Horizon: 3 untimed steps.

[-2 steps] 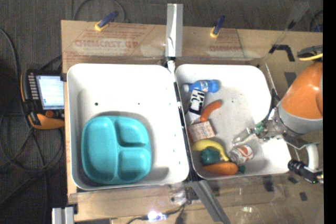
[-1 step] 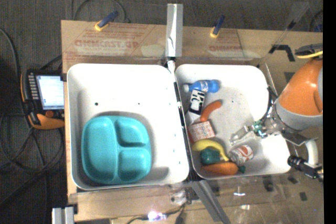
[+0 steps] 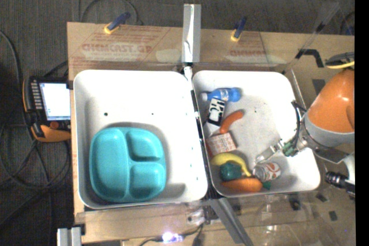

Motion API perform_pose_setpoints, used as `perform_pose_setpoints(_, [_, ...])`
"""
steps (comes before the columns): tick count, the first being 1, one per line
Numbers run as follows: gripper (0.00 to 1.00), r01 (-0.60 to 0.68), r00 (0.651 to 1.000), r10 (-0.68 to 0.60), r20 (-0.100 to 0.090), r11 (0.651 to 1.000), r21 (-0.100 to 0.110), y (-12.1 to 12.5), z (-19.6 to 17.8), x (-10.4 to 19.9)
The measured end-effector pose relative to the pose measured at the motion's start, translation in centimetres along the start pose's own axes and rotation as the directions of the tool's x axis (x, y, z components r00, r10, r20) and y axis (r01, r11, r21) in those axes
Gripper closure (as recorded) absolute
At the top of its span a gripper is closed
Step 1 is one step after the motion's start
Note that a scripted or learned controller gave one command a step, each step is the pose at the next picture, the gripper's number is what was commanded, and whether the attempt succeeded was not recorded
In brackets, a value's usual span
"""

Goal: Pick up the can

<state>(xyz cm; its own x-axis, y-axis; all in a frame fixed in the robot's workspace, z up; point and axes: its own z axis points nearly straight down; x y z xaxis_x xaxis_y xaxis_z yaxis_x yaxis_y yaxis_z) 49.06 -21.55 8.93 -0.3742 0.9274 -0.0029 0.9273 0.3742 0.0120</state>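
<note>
The can [image 3: 268,171] is small, silver with red markings, and lies on its side near the front of the right bin [image 3: 300,178]. My gripper [image 3: 270,154] reaches in from the right and hovers just above and behind the can, very close to its top edge. Nothing visibly hangs from the gripper. The grey arm with its orange band [image 3: 339,102] stands over the bin's right wall.
Crowded beside the can are a carrot [image 3: 242,185], a dark green vegetable [image 3: 230,171], a banana [image 3: 226,159] and a small box [image 3: 221,142]. Farther back lie a sausage [image 3: 232,119] and a blue-capped bottle [image 3: 222,95]. The left bin [image 3: 104,89] holds a teal divided tray [image 3: 128,164].
</note>
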Motion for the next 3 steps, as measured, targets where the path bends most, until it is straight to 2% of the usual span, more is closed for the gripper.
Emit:
perform_pose_setpoints(1, [0.00, -0.398, 0.917, 0.398, 0.008, 0.917, -0.007, 0.7, 0.0, 1.7])
perform_pose_setpoints(2, [0.00, 0.106, 0.994, -0.106, 0.005, 0.994, 0.005, -0.2, 0.0, 0.3])
perform_pose_setpoints(3, [0.00, 0.089, 0.996, -0.089, -0.003, 0.996, 0.011, -0.8, -8.6, -0.5])
